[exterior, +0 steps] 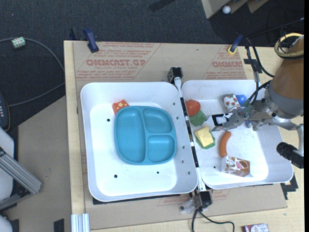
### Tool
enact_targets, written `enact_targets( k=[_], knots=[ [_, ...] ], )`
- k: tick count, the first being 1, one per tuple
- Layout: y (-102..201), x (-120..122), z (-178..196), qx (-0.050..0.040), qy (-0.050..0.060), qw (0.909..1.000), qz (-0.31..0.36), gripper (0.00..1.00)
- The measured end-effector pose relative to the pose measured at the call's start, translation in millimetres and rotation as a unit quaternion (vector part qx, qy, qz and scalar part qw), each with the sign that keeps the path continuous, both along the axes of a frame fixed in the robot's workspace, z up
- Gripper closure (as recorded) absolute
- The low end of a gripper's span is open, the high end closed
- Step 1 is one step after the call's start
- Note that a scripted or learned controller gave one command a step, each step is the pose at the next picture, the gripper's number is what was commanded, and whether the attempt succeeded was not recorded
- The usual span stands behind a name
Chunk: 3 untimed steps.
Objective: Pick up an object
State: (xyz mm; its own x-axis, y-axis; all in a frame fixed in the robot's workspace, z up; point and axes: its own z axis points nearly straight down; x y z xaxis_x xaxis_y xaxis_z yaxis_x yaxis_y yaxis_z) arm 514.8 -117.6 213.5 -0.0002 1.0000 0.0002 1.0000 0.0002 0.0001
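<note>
My gripper (219, 121) hangs low in the right bin (256, 170), reaching in from the right, open, with only white bin floor showing between its fingers. Just below it lies an orange sausage (223, 143). To its left sit a red tomato-like piece (193, 107), a green piece (198, 119) and a yellow block (205, 137). A white spotted object with a blue bit (232, 101) lies just above the gripper. A brown packet (237, 166) rests near the bin's front.
The left bin (96, 173) holds a blue divided plate (144, 134) and a small orange block (120, 106) at the plate's upper left corner. The bins' inner walls meet along a ridge (186, 129) right beside the tomato and the yellow block.
</note>
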Motion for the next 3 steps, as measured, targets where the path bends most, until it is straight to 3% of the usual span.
enact_targets(
  k=[1, 2, 3],
  knots=[
    [-17.8, 18.0, -128.5, -0.0003, 0.0, 1.0, -0.001, 0.0],
    [-17.1, 18.4, -118.8, 0.0, -0.001, 1.0, -0.001, 1.0],
    [45.4, 61.8, -28.4, 0.0001, -0.001, 1.0, 0.001, 1.0]
  ],
)
